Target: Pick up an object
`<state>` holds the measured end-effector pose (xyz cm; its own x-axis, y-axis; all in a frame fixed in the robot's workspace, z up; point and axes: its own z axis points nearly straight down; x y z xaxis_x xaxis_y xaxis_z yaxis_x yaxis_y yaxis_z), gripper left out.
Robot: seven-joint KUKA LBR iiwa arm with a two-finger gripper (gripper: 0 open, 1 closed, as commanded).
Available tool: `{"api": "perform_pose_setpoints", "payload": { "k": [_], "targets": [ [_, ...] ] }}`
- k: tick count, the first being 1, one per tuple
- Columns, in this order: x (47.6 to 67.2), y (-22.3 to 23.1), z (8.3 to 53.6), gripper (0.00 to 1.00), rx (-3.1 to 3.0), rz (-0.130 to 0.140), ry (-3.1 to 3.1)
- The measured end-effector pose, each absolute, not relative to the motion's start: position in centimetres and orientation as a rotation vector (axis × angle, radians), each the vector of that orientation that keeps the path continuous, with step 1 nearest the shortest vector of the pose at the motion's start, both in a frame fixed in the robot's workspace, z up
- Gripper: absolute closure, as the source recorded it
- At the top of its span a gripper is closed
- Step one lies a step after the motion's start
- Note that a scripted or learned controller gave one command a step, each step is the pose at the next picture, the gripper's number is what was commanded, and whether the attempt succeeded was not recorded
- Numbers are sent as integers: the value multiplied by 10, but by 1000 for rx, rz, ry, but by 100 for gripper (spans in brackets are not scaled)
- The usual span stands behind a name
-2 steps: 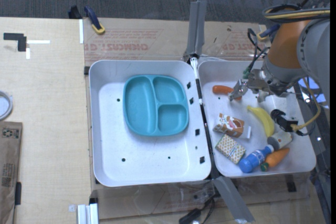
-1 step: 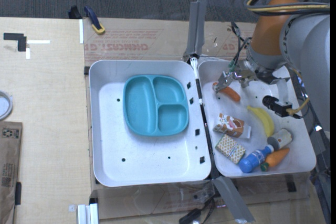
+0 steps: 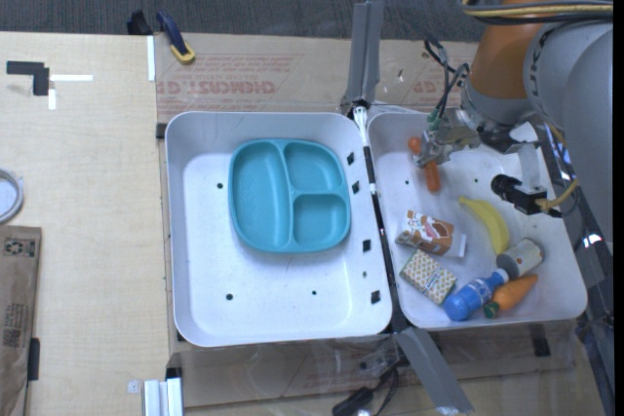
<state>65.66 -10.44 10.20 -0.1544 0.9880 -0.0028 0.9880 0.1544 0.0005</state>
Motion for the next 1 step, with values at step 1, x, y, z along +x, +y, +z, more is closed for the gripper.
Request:
{"api": "perform_pose_setpoints", "payload": {
  "k": [1],
  "targets": [
    [650, -36, 222, 100, 2022, 1, 2402]
  ]
}}
